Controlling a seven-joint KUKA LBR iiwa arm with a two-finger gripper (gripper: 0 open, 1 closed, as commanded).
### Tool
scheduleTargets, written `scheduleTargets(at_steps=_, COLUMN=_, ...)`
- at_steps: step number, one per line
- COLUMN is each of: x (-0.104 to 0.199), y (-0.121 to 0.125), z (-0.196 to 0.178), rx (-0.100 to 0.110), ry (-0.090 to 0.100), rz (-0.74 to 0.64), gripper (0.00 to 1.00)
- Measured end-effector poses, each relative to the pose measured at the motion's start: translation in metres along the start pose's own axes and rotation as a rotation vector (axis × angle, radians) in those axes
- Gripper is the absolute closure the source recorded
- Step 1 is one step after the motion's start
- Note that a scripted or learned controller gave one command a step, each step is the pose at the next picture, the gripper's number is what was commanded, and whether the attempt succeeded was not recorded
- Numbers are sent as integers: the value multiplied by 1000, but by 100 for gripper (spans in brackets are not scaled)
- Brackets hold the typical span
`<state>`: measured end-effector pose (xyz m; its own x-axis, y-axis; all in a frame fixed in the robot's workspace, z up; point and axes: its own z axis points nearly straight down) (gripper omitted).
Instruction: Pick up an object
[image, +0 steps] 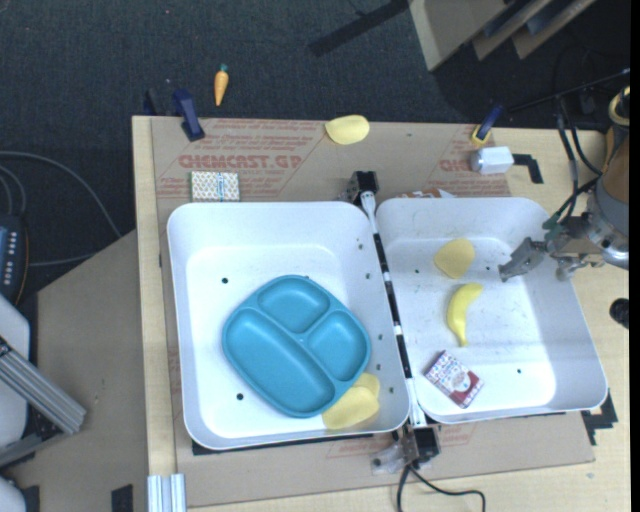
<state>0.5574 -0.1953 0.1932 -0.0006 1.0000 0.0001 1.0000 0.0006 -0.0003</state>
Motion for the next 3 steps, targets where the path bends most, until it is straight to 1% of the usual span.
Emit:
scheduleTargets(at_steps=1, x=58, y=3, z=109, rx=0, ry=0, rz=-1, gripper=0)
scheduleTargets(at_steps=2, x=58, y=4, z=99, rx=-2, ry=-1, rz=0, gripper=100)
scheduleTargets(at_steps=3, x=152, y=21, z=8, rx=-2, ry=1, rz=-2, gripper=100)
